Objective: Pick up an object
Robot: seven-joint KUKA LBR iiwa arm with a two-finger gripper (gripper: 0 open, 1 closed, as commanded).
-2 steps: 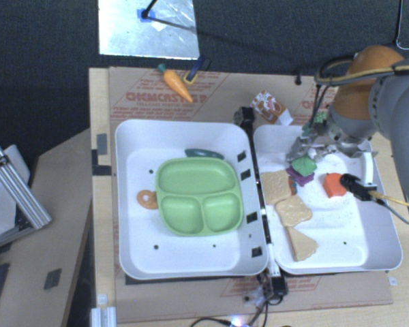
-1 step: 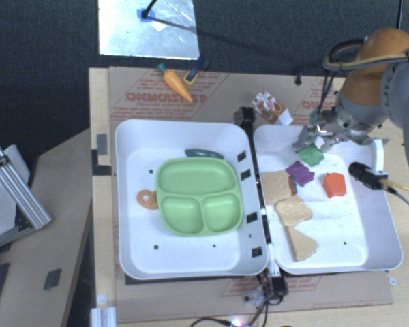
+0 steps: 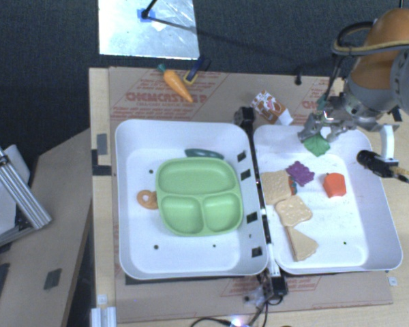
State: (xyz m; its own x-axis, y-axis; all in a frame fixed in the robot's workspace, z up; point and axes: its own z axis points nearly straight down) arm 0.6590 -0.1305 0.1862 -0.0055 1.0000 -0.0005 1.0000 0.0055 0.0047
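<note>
**Gripper over the green block at the right bin's far edge**

You see the gripper at the far edge of the right bin, directly above a green block — whether its claw is wide or narrow, you cannot tell. The purple piece and orange block lie mid-bin; three tan bread-like slices run along its left edge. The left bin carries a green divided tray.

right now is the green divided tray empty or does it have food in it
Empty. The green divided tray shows bare compartments, and the small pretzel-shaped piece lies beside it on the left bin floor.
</note>
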